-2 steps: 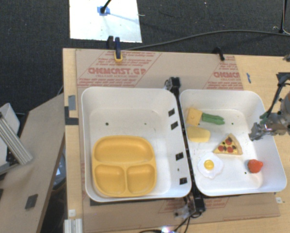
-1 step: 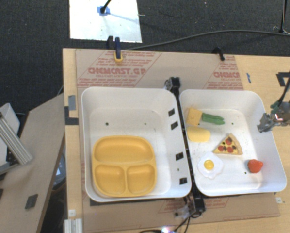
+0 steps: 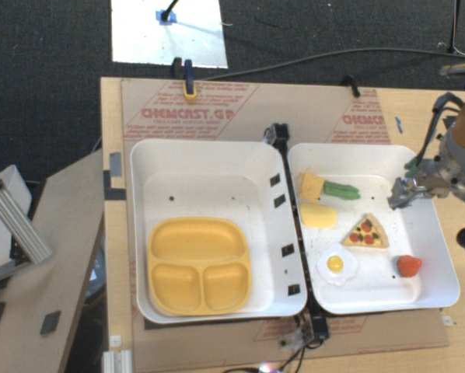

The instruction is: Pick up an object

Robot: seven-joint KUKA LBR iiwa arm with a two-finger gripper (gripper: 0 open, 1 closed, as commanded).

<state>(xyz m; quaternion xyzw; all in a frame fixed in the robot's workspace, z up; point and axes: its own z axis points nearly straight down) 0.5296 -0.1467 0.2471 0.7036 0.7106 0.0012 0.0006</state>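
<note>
Your tool [image 3: 398,195] hangs over the right bin's [image 3: 450,290] far right side; you cannot tell its state. The pizza slice [image 3: 365,234] lies just beside it, with the fried egg [image 3: 336,266] and strawberry [image 3: 409,266] nearer the front.

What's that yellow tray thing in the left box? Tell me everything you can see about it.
The yellow divided plate looks like smooth moulded plastic, roughly rectangular with rounded corners. It has three compartments: one wide one along its far side and two smaller ones side by side along its near side, split by raised ridges. It lies flat and right side up on the floor of the left bin, toward the near edge. Nothing rests in it.
</note>
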